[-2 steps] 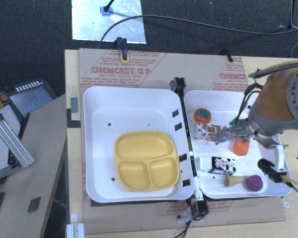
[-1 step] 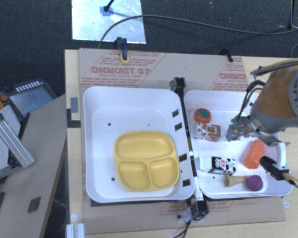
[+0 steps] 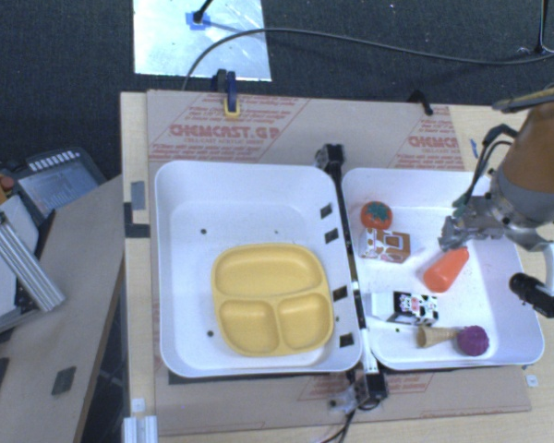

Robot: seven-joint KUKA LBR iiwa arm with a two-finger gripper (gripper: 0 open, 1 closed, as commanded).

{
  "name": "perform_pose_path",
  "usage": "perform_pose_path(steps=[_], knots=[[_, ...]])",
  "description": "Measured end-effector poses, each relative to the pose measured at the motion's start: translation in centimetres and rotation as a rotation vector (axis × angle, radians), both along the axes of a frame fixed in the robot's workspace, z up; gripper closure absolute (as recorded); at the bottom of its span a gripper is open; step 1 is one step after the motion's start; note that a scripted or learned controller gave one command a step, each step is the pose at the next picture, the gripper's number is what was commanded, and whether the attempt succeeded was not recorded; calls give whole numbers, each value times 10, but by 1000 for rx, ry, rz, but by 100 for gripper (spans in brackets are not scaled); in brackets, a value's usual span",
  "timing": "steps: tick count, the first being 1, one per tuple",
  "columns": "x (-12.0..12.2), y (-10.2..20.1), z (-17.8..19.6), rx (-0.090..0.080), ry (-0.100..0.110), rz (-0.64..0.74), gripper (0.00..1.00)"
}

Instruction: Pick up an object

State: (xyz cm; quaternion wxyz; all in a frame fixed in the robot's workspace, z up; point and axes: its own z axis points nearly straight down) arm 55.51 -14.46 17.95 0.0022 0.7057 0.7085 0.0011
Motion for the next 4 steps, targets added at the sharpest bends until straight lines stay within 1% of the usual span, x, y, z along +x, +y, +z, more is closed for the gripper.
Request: perform_pose_path(steps=[1,2,3,4], knots=[[6,-3,45,0,-1,1,100],[8,-3,89,0,-2,1,100],[-8,51,75,3,5,5,100],[-23,101,62,2,4,4,100]])
